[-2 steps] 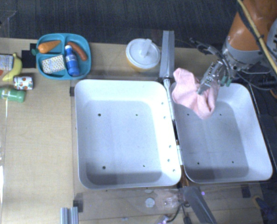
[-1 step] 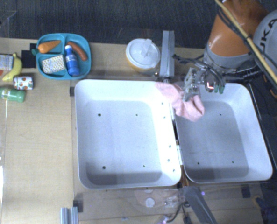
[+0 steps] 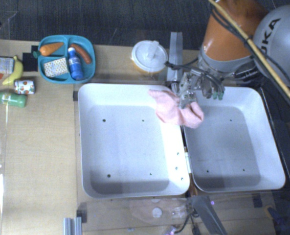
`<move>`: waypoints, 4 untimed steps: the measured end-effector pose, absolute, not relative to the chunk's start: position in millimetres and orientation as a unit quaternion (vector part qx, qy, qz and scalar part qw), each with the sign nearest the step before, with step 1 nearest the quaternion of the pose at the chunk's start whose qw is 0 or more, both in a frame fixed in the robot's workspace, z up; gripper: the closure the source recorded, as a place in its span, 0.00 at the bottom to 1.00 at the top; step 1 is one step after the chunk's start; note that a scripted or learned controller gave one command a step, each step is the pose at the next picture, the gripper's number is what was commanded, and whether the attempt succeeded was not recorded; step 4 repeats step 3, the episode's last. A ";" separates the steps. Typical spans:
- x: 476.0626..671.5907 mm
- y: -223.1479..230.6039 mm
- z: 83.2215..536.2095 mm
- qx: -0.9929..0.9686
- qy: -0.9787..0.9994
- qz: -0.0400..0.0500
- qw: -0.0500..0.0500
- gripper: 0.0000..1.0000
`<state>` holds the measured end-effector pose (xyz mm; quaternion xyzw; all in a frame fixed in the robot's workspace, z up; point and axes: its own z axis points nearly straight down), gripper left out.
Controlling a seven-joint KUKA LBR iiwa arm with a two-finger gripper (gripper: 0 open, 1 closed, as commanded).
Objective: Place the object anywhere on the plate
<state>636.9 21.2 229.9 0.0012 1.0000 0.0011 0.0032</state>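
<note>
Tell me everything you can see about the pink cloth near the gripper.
The pink cloth is a soft, crumpled piece of fabric, pale pink and bunched into loose folds. It straddles the seam between the left bin and the right bin, near their far edge. The gripper sits right over its upper part, where the fabric is gathered up towards it, while the lower folds sag onto the bins' rims.

pink cloth (image 3: 176,109), white bins (image 3: 130,190), blue tray (image 3: 88,58)
</note>
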 end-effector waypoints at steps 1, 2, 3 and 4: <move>629.5 66.0 224.3 0.000 1.000 0.001 0.004 1.00; 612.7 115.4 225.3 0.000 1.000 0.001 0.002 1.00; 612.9 115.2 225.6 0.000 1.000 0.001 0.003 0.00; 612.9 115.2 225.6 0.000 1.000 0.001 0.003 0.00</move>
